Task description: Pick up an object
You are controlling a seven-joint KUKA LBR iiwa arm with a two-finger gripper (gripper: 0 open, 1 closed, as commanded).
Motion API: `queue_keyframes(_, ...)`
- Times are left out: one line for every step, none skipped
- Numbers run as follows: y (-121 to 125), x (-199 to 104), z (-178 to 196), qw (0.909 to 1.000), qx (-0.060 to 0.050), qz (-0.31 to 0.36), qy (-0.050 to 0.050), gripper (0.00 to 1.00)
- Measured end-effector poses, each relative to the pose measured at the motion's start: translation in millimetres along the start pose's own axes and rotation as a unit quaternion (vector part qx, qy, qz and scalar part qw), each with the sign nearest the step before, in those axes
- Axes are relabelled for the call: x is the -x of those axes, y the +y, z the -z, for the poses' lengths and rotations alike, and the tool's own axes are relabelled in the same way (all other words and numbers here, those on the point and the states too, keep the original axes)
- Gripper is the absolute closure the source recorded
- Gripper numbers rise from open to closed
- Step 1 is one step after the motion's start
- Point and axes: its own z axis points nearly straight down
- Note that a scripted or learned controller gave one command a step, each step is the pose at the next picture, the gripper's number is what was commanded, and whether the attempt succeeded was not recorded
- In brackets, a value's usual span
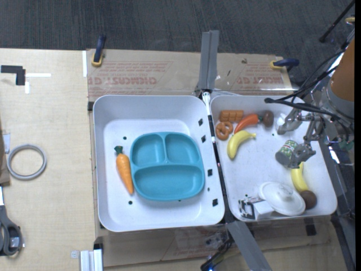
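Green-labelled can [288,152] at three o'clock in right bin [327,208]: probably light, stiff, slippery, best pinched across its sides; gripper [303,135] finger state unclear.

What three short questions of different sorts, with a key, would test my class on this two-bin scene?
1. True or false: the carrot lies on the blue divided plate.
2. Which bin holds the two bananas: A left, B right?
3. Fill in: the pincer is over the ___ bin.

Key: 1 false, it lies beside the plate on the left bin's floor. 2 B, the right bin. 3 right.
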Motion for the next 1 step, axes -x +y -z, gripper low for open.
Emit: queue_keyframes(17.0,118.3,-86.8,0.9979,0.000,0.064,-0.001,0.00)
